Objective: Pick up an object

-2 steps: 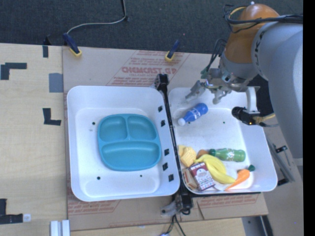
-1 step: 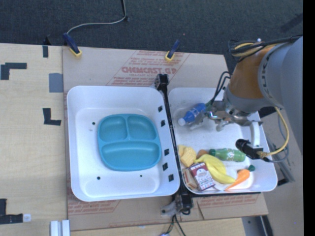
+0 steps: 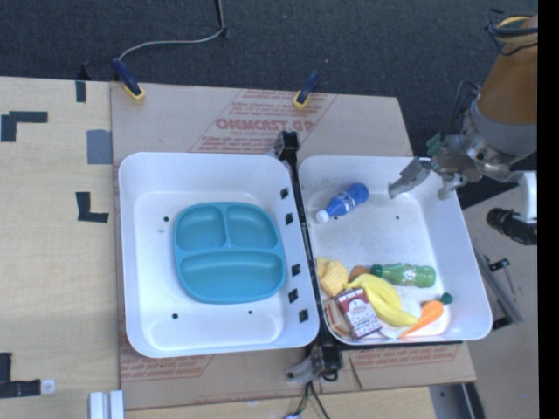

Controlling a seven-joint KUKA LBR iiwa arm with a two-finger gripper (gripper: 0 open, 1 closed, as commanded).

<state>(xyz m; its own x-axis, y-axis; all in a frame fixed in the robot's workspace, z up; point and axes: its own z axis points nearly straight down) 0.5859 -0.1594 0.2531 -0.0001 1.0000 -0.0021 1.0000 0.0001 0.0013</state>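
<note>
In the right bin (image 3: 454, 243) a blue bottle (image 3: 343, 202) with a white cap lies near the far left corner. Along the near side lie a green bottle (image 3: 404, 275), a yellow banana (image 3: 384, 299), an orange carrot (image 3: 424, 315), a small red-and-white box (image 3: 355, 312) and a yellow corn-like piece (image 3: 333, 277). My gripper (image 3: 428, 180) hangs open above the bin's far right corner, fingers spread with nothing between them. It is well to the right of the blue bottle and beyond the green one.
The left bin (image 3: 140, 234) holds a blue divided plate (image 3: 230, 251). A black clip (image 3: 286, 144) joins the bins at the far rim. Both bins rest on a cardboard sheet (image 3: 253, 120) held by yellow clamps; a cable runs across the dark floor beyond.
</note>
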